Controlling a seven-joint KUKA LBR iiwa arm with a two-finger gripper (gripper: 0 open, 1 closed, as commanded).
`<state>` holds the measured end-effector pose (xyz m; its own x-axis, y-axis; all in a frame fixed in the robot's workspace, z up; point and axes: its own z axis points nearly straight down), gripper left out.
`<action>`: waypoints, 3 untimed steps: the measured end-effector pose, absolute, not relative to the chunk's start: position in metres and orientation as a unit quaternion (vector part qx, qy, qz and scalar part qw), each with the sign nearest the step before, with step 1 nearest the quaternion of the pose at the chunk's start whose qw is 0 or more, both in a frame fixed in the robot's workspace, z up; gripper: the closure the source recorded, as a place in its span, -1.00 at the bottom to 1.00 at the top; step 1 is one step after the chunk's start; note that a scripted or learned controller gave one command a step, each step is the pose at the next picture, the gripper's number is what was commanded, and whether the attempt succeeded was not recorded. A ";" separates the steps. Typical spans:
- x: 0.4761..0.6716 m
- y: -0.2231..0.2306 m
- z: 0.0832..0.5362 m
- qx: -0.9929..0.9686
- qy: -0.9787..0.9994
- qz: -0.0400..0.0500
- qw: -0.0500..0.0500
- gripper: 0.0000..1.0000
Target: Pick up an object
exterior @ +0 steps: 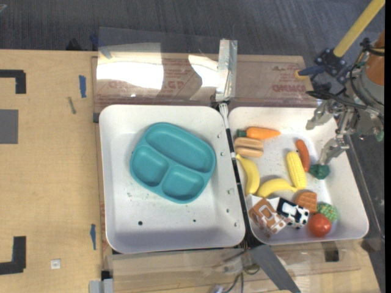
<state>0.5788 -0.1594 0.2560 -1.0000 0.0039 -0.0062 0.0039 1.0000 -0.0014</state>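
Green toy (319,171) — a small dark-green piece, too small to name for sure — lies in the right bin (360,224), near its right wall, and looks the likeliest target.

Camera view: gripper (328,156) hangs just above and touching or nearly touching the green toy; whether its fingers are apart or together I cannot tell, and nothing shows the piece held between them. Arm comes in from the upper right, over the bin's far corner.

Right bin is crowded. Carrot (263,133) and hot dog (248,147) at the back; two bananas (250,174) curving through the middle; corn cob (296,168) upright beside them; a red-orange pepper-like piece (303,152) just left of the green toy. Near edge: a patterned block (267,215), a black-and-white piece (293,212), a tomato (319,224) with a green berry-like piece (328,211) touching it.

Left bin (116,224) holds a teal divided plate (173,162), well apart from the action.

Risks, as judged: the green toy is small and rounded — it could squirt out as the gripper closes, or slide against the wall. The pepper-like piece and corn sit close, so one finger may land on a neighbour and nudge it instead. A shallow grip could drop the piece on the lift.
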 end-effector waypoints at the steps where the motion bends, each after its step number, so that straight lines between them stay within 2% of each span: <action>1: 0.601 -0.205 0.099 0.031 1.000 0.002 -0.004 -1.00; 2: 0.593 -0.209 0.089 0.020 1.000 -0.001 0.005 -1.00; 3: 0.576 -0.122 0.090 -0.114 0.993 0.000 0.007 -1.00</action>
<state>0.5763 -0.1218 0.0899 -0.9739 -0.2264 -0.0130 -0.2264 0.9740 -0.0019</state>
